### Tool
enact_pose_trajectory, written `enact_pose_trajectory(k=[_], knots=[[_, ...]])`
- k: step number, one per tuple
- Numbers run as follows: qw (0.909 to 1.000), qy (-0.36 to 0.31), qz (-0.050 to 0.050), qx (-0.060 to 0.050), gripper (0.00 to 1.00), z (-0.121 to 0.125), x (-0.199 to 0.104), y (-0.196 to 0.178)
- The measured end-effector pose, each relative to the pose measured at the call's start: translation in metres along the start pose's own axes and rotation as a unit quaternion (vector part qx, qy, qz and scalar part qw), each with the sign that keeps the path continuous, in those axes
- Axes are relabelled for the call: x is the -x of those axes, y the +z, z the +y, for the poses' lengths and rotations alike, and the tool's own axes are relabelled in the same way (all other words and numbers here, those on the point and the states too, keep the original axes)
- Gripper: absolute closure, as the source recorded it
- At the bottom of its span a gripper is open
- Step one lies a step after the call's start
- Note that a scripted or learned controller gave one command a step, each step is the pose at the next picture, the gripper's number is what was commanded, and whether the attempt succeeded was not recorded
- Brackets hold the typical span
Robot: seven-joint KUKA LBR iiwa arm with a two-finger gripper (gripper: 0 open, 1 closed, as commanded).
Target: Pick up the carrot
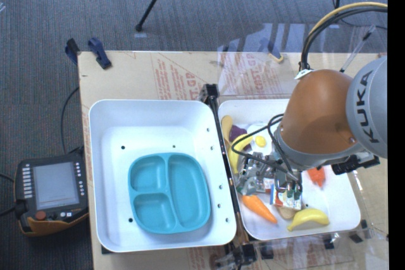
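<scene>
A teach pendant (52, 193) is lying on the floor off the bench's left edge, its screen facing up. On the bench, two blue clamps (98, 52) are sitting near the back left corner. The left bin (107, 123) is holding a blue divided plate (169, 191), which is lying flat toward the bin's front and middle, well clear of the walls. The right bin (345, 215) is sitting just beside it, the two rims touching along the middle. In the right bin, a banana (231, 142) is lying along the left wall with a purple item (239, 133) just beside it toward the back. The carrot (259, 208) is lying near the front of this bin, left of centre, pointing toward the front right. The gripper (272, 181) is hanging over a clutter of small packets just behind the carrot; whether it is open or closed cannot be told, and nothing is visibly in its grasp. A second yellow banana (308, 219) is lying by the front edge, right of the carrot, and a small orange-red piece (316, 176) is sitting further back, near the arm's body (319, 112).
</scene>
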State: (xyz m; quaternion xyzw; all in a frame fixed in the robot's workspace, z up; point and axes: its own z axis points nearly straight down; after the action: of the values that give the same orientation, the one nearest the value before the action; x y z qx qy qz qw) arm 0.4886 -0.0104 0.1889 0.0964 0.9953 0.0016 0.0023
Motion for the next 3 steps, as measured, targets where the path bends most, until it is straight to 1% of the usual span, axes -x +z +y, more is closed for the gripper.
enact_pose_trajectory(k=[1,2,3], knots=[[1.0000,0.001,0.002,-0.001,0.00,-0.002,-0.001,0.002],[0.9720,-0.235,0.003,0.000,0.00,0.020,-0.016,0.002],[0.9549,-0.297,0.004,-0.001,0.00,-0.086,0.025,0.039]])
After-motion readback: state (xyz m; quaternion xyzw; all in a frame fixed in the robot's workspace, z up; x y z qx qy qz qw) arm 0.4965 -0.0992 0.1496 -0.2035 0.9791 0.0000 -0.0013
